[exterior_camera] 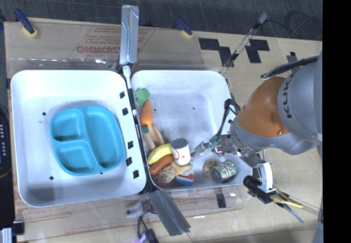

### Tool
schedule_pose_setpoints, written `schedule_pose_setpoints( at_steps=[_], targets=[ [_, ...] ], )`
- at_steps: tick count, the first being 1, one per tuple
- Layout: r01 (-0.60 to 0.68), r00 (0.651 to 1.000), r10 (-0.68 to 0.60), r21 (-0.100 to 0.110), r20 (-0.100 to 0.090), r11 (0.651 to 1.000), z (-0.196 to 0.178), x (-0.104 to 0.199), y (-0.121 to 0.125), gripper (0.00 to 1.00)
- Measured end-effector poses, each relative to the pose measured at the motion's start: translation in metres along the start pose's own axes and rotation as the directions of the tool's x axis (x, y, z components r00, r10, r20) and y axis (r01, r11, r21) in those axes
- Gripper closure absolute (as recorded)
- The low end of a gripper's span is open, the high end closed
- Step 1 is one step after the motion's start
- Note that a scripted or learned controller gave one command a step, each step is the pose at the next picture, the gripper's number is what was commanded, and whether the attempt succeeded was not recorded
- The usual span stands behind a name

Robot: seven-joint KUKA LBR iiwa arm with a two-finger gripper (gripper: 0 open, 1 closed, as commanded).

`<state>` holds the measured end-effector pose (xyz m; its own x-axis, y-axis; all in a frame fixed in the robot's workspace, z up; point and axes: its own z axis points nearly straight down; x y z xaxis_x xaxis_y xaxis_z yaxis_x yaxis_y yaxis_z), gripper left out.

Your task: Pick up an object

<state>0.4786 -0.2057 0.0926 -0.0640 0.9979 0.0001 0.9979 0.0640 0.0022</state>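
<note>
I see the claw (215, 147) low in the right bin (181, 85), grip unclear. Green can (223, 170) just below it; banana (159, 153), carrot (146, 114) crowd left. Blue tray (88, 139) sits in left bin (27, 126).

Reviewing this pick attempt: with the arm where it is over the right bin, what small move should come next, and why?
Probably a short descent onto the green-patterned can. The gripper sits in the right bin, just above that can in the view, and the can lies a little apart from the crowded pile of banana, carrot and cookie.
</note>
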Motion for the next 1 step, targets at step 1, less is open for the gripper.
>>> schedule_pose_setpoints(
  at_steps=[1],
  targets=[
    [0.005,1.0,-0.005,0.0,0.0,1.0,0.0,-0.0029,-0.0003,0.0]
  ],
)
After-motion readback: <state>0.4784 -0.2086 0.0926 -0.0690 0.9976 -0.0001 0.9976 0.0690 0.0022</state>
